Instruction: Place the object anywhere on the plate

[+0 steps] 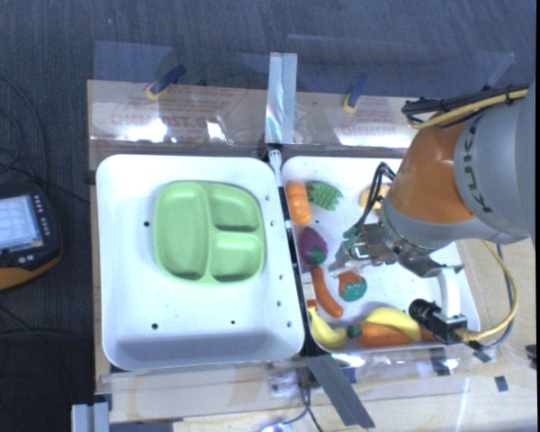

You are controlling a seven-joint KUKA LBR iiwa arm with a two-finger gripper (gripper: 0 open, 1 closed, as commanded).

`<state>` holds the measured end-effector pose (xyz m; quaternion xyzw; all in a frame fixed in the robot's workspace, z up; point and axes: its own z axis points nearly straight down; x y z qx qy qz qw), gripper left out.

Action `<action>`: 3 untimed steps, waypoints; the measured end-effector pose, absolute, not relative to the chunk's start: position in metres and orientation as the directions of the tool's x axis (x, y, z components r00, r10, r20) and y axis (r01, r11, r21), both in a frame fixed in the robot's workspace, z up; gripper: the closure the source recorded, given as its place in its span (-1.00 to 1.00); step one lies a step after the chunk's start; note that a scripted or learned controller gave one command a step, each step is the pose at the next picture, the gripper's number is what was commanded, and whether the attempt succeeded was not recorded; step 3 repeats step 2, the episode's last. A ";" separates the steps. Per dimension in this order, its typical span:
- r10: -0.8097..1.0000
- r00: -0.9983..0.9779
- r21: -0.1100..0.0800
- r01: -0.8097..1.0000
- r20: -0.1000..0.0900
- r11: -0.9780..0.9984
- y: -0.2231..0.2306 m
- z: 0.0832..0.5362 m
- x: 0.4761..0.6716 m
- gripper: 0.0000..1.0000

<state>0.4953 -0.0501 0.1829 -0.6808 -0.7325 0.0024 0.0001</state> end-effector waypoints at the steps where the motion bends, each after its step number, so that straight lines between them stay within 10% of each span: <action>1: 0.991 -0.132 -0.003 0.991 0.000 0.132 0.022 0.182 0.567 1.00; 2: 0.992 -0.127 -0.004 0.992 -0.002 0.127 0.019 0.183 0.567 -1.00; 3: 0.992 -0.127 -0.004 0.992 -0.002 0.127 0.019 0.183 0.567 -1.00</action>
